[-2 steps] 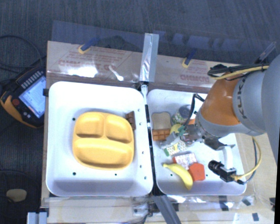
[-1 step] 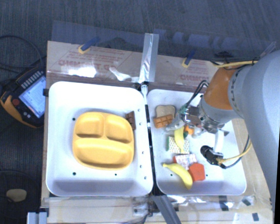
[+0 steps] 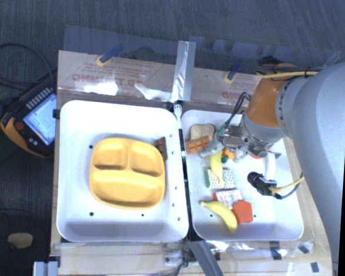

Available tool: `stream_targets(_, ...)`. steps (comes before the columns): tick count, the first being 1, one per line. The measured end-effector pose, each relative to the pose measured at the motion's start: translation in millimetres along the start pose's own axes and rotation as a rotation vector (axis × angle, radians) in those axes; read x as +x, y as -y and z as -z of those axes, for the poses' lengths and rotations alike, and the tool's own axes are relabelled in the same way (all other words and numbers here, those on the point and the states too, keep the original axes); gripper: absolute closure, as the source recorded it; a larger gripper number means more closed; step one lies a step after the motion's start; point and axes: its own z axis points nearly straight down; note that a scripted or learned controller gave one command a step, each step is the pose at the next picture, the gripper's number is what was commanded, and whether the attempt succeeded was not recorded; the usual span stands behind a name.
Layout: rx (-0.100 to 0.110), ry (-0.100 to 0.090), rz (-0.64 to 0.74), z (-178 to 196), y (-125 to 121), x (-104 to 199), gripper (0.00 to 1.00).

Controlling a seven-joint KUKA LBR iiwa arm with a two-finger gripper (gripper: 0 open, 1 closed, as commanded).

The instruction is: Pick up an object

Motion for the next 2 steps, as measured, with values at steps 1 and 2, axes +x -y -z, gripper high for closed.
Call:
stream_targets(1,0.001,0.001,-0.004,13,0,-2,1.0)
stream_targets(2,0.003,-0.003,-0.126,140,-8,67,1.0)
